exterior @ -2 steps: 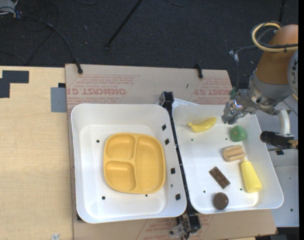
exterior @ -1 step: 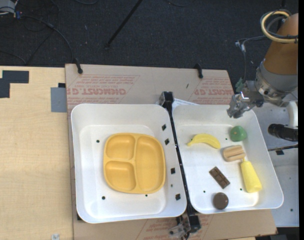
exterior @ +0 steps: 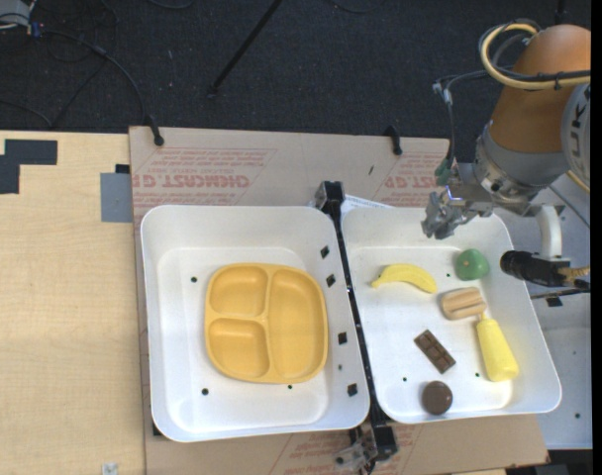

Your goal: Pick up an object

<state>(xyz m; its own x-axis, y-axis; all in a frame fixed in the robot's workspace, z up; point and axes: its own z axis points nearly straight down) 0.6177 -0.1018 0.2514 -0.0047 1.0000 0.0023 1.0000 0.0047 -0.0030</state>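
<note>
A slanted overhead look at a bench with two shallow white bins side by side, resting on a sheet of brown cardboard (exterior: 232, 166). The right bin (exterior: 539, 389) serves as the landmark here. Inside it lie six small toy foods, all resting loose on its floor. A yellow banana (exterior: 403, 278) sits near the bin's middle, toward its far half. Just right of the banana is a small green round fruit (exterior: 470, 262), and just below that fruit lies a tan bread-like roll (exterior: 462, 303). Touching the roll's near end, or very close to it, a yellow corn cob (exterior: 496, 349) runs along the bin's right side. Toward the bin's near half sits a flat brown chocolate bar (exterior: 435, 350), tilted, and nearer still a round brown cookie (exterior: 437, 397). The left bin (exterior: 167, 404), touching the right bin's left wall, holds a yellow divided plate (exterior: 266, 323) with three compartments. The grey arm with its orange band (exterior: 539, 77) reaches in over the right bin's far right corner. Its gripper (exterior: 442, 216) hangs above the bin's far edge, apart from every item, with nothing between its fingers; whether they are parted or together cannot be told from this angle.
</note>
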